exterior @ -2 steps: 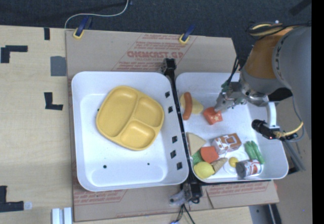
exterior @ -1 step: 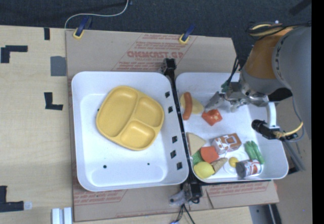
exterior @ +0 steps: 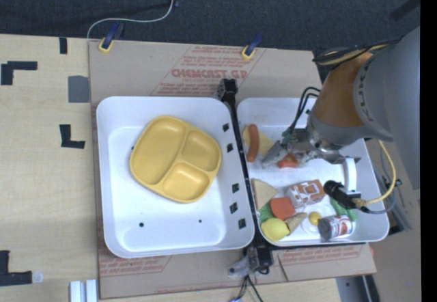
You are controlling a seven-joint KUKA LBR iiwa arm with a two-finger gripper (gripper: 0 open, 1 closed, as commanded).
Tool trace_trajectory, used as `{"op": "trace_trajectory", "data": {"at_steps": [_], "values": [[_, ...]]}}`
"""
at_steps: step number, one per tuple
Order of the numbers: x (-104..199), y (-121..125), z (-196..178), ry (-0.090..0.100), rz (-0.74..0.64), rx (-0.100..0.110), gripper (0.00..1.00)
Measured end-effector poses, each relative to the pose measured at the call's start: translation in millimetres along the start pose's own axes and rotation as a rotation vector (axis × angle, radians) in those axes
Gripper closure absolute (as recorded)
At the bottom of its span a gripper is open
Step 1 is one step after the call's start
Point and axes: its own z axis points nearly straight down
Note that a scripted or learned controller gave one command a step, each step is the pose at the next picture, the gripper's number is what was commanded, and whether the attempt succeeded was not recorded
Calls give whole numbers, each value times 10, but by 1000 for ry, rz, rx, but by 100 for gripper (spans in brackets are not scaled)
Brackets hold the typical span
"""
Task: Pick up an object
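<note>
The right white bin [exterior: 270, 111] holds several toy foods. My gripper [exterior: 287, 155] is low over the bin's middle, reaching in from the right under the orange-banded wrist [exterior: 341, 92]. It looks open, with a dark finger [exterior: 272, 153] pointing left toward an orange sausage [exterior: 252, 142] by the bin's left wall. A small red piece [exterior: 288, 162] lies on the bin floor just under the fingertips, and nothing is lifted.
The front of the right bin holds a tan wedge [exterior: 261, 190], an orange-and-white carton [exterior: 305, 193], a red item [exterior: 281, 208], a yellow lemon [exterior: 274, 228] and a small bottle [exterior: 336, 227]. A yellow divided plate [exterior: 176, 157] lies in the left bin [exterior: 116, 225].
</note>
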Motion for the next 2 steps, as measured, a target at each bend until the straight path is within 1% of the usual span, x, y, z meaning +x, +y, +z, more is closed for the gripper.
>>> {"op": "trace_trajectory", "data": {"at_steps": [1,2], "values": [[96,923,63,-12,-8,28,0],[46,-11,102,-3,5,-3,0]]}}
